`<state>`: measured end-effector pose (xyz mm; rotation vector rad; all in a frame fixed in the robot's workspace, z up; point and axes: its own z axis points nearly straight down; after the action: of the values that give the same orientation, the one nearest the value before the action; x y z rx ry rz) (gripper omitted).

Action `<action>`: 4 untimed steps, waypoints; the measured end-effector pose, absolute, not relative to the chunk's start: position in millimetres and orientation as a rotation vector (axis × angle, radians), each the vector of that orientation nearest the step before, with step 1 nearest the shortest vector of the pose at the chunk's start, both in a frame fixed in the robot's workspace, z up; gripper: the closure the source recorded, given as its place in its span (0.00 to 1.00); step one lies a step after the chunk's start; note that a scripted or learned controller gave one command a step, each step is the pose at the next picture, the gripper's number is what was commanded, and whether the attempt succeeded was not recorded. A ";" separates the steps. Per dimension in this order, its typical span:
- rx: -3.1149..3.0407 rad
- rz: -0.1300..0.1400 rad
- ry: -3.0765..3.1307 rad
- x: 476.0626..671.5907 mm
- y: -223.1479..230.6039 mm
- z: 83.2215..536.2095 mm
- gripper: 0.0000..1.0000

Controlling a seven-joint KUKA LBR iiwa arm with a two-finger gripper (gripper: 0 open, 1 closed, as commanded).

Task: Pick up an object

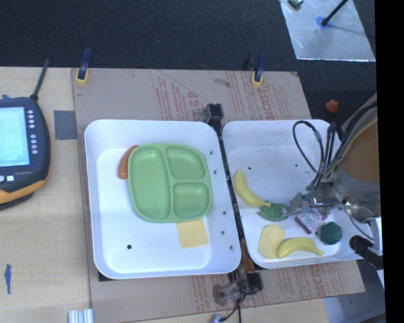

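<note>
Green leafy toy — gripper beside it, grasp unclear.

Your open room: upper floor of the right white bin, lower end crowded by curved yellow bananas, green toys, black cables.

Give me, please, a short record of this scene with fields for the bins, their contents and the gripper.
left bin: green tray, yellow square, orange item partly under the tray
right bin: two bananas, yellow piece, green leafy item, dark green ball
gripper: low in the right bin, beside the leafy item; nothing seen held
left of bins: pendant
</note>
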<state>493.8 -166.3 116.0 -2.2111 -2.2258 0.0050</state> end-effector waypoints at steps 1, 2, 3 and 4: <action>-2.211 0.004 -2.228 534.6 -93.4 97.2 0.00; -2.216 0.002 -2.225 580.5 -125.6 186.3 0.00; -2.215 0.004 -2.223 548.3 -105.5 156.7 0.00; -2.212 0.006 -2.225 524.8 -96.6 93.2 0.00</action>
<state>524.8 -96.6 93.2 -2.2123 -2.2247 0.0064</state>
